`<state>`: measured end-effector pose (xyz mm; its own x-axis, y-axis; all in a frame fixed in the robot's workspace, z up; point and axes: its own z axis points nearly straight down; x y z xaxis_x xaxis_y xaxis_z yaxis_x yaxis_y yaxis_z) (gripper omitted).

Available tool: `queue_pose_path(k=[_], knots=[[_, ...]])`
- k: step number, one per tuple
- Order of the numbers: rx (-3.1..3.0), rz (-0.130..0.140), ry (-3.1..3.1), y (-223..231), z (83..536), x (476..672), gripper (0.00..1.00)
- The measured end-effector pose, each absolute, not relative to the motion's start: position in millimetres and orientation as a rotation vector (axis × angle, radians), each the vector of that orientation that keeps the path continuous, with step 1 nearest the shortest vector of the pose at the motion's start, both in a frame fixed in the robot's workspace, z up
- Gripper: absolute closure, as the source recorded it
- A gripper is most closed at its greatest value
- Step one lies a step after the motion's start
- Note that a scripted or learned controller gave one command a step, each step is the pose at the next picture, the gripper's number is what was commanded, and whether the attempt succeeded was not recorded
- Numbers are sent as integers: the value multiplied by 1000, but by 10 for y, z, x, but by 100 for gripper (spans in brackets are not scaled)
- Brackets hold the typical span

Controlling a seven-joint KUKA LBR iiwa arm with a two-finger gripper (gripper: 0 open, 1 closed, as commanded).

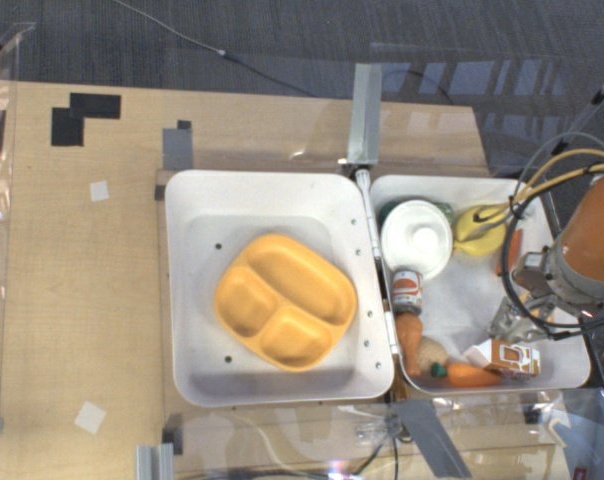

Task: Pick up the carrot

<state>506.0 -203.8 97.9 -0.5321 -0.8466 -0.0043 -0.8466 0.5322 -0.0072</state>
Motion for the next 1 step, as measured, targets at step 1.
queue_pose_path(k=[1], knots=[[-1489,-6,2756,-1977,956,5588,100]])
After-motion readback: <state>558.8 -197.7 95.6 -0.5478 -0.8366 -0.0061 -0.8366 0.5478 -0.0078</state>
